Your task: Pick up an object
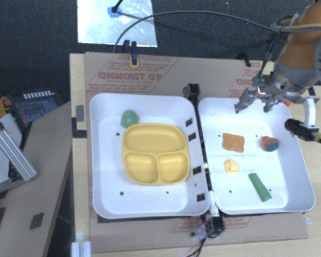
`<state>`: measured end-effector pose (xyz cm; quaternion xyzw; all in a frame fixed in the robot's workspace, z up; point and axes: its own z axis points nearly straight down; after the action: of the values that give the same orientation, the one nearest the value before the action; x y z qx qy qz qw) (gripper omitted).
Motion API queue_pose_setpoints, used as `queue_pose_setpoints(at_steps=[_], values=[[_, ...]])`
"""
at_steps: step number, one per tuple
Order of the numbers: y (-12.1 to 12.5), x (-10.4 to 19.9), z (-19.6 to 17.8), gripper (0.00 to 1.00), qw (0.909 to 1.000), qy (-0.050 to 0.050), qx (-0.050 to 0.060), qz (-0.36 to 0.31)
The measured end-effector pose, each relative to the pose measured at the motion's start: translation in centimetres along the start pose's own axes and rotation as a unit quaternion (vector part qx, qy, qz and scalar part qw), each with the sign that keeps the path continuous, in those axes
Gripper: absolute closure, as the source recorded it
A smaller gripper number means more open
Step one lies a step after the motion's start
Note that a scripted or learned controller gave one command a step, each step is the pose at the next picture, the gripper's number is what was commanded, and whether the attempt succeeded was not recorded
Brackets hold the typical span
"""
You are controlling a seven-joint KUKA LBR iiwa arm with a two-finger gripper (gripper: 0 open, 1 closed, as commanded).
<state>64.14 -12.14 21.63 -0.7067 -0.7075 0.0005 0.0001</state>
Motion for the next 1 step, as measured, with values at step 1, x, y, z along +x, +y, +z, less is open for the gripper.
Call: queue_pose_setpoints(at_steps=[1], values=[[0.27,0.57,6.12,0.0,1.0,0.001,0.001,-0.001]])
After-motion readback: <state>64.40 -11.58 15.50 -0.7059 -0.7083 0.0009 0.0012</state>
